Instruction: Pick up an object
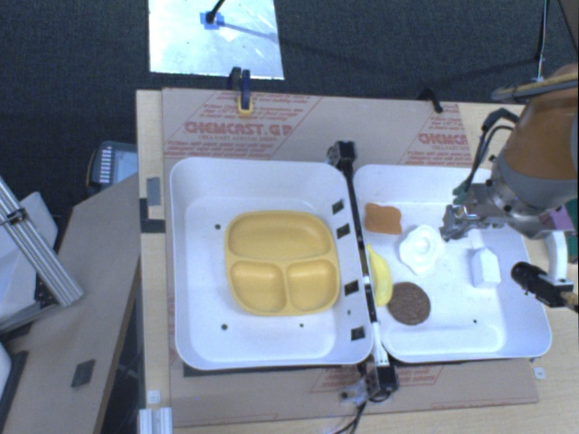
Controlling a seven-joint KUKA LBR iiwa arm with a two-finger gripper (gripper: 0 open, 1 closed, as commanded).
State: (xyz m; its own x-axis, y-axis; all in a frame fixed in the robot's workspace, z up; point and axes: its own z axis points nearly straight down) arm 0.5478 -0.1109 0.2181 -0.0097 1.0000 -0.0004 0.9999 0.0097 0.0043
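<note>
- Hand point(455, 220) over right bin point(452, 346), near its far right side; grip state impossible to tell.
- In right bin: orange block point(384, 218), white fried egg point(422, 249), brown cookie point(409, 303), banana point(380, 278), white piece point(484, 266).
- Yellow divided tray point(279, 262) in left bin point(194, 269).

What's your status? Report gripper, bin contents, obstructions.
Gripper over right bin, nothing seen held. Fried egg, toast, brown cookie, white block loose. Yellow tray in left bin.
</note>
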